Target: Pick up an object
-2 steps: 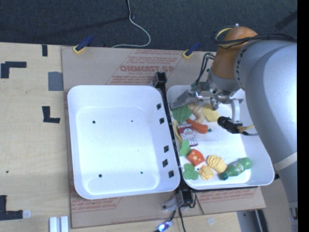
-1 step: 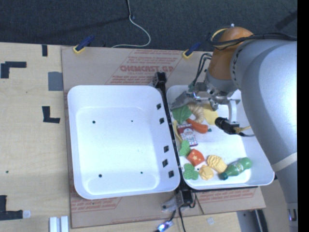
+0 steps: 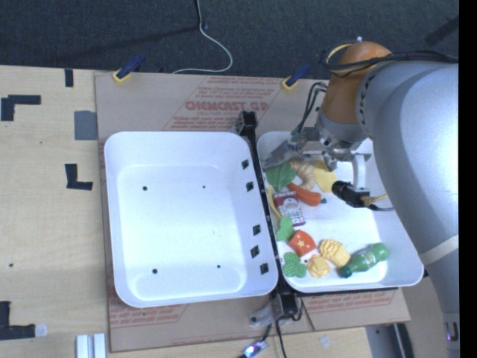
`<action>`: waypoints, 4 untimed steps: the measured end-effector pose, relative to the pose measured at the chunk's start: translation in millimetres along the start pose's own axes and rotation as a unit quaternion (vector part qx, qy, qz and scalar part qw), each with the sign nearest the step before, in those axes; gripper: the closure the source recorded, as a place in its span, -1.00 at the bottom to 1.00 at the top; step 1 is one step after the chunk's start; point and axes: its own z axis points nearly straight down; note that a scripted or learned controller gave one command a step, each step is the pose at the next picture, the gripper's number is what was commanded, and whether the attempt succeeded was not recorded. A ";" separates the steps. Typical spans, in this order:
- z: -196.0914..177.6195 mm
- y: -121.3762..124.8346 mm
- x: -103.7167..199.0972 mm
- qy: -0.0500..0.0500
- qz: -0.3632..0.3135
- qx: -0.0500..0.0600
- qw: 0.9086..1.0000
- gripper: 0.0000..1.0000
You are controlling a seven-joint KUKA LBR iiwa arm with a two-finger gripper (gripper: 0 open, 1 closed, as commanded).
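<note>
Arm (image 3: 417,148) enters from right; gripper (image 3: 302,149) low over far end of right bin (image 3: 399,274); grip state cannot be told. Bench: cardboard sheet (image 3: 216,103) under both bins, dark floor beyond. Just below gripper: green leaf toy (image 3: 280,176), orange carrot (image 3: 305,195). Nearer camera: red piece (image 3: 301,242), yellow corn (image 3: 332,252), green bottle (image 3: 367,259). Left bin (image 3: 119,200) beside gripper's left.

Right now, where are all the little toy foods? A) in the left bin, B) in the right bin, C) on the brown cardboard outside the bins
B: the toy foods, like the green bottle and the red piece, lie in the right bin, under the arm.
</note>
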 end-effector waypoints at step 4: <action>2.0 -41.7 -10.2 0.009 -0.002 0.000 1.000 -1.00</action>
